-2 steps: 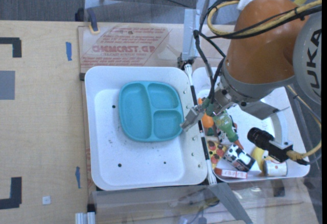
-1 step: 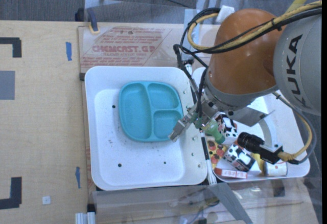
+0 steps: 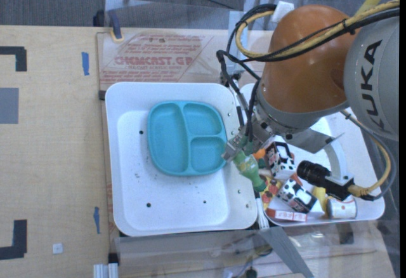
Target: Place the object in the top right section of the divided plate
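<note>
While the teal divided plate (image 3: 186,138) lies in the left bin (image 3: 127,200), the tool (image 3: 238,148) is clamped on a green object (image 3: 248,169) at the plate's right edge.

The big orange-banded grey arm (image 3: 311,67) is covering most of the right-hand shallow white bin (image 3: 371,207), its jumble of small toys (image 3: 288,191) blurring together, and the frame's right edge is cropping the arm.

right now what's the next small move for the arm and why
Probably carry the pincer left and up a little over the plate. It sits at the plate's right rim by the lower right section, with a green object at its tip, apparently held. The top right section lies just up and left.
</note>
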{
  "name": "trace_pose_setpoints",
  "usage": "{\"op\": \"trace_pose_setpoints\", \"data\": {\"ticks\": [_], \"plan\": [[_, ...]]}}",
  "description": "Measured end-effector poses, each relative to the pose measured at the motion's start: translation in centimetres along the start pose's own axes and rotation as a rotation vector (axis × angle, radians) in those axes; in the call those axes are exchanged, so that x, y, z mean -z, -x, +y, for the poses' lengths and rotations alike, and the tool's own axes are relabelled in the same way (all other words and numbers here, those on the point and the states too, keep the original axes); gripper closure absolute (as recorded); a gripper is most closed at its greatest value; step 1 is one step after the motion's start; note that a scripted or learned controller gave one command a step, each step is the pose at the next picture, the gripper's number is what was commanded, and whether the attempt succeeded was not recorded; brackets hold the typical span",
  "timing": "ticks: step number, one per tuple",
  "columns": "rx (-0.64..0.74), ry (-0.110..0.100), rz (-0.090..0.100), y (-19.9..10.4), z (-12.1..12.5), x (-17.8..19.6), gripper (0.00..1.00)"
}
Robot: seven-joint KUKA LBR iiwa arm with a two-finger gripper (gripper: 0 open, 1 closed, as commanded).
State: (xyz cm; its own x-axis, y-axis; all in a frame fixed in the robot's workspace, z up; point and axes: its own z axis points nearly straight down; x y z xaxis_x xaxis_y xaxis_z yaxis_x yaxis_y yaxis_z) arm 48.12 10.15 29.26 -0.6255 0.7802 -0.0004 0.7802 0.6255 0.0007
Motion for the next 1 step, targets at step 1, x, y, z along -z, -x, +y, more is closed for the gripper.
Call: {"op": "trace_pose_setpoints", "data": {"ticks": [1], "plan": [[0.003,0.003,-0.002,3.05,3.75,-3.1,1.0]]}}
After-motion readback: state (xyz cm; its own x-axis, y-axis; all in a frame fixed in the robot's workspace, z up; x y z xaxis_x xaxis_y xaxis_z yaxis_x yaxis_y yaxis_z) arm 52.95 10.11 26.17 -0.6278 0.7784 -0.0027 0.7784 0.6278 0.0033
